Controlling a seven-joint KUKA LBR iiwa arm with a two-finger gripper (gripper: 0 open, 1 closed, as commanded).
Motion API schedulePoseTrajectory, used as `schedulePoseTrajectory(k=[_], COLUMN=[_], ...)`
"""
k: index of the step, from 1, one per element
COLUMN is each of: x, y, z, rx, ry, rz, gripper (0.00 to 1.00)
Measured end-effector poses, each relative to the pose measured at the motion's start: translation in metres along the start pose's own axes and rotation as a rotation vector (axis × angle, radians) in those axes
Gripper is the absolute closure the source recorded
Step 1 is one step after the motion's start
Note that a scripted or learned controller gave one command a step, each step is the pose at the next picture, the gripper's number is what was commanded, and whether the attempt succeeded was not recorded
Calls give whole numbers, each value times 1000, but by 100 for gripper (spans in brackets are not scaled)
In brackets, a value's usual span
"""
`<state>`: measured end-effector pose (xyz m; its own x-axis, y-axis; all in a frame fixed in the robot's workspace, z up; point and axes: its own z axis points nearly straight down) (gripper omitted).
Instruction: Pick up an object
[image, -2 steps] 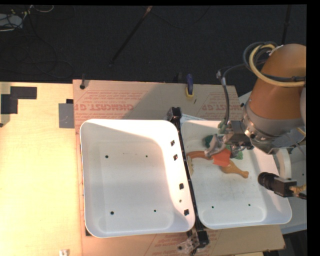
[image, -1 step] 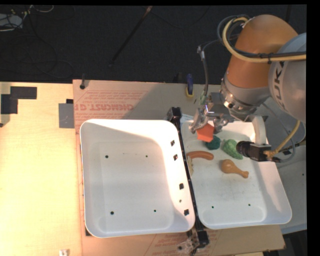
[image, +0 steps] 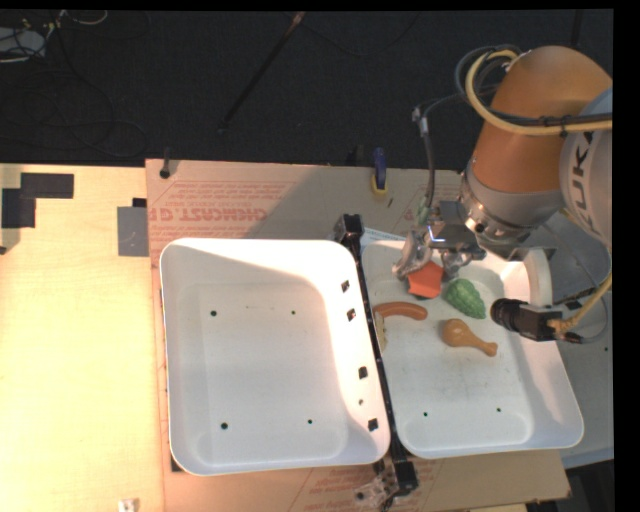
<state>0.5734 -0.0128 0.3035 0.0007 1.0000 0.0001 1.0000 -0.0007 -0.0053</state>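
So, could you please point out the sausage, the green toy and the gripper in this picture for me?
sausage (image: 401, 312), camera view, middle of its curved brown body.
green toy (image: 466, 298), camera view, centre of its ridged top.
gripper (image: 428, 262), camera view, midway between its fingertips, just above the red block (image: 425, 283).

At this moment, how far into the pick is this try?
Done: the claw has reached the right bin, right above the orange-red piece. In hand: closing in on that piece; whether it is gripped can't be told. Left: the lift. The brown sausage, green object and tan drumstick-shaped item lie on the bin floor.
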Motion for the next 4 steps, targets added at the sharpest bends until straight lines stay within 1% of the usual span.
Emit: schedulePoseTrajectory(k=[1, 2, 3, 4], x=[9, 42, 8, 67], y=[-41, 2, -23, 13], z=[20, -23, 20, -3], rx=[3, -8, 4, -6], ry=[0, 0, -1, 0], rz=[3, -4, 3, -5], gripper=[100, 100, 100, 100])
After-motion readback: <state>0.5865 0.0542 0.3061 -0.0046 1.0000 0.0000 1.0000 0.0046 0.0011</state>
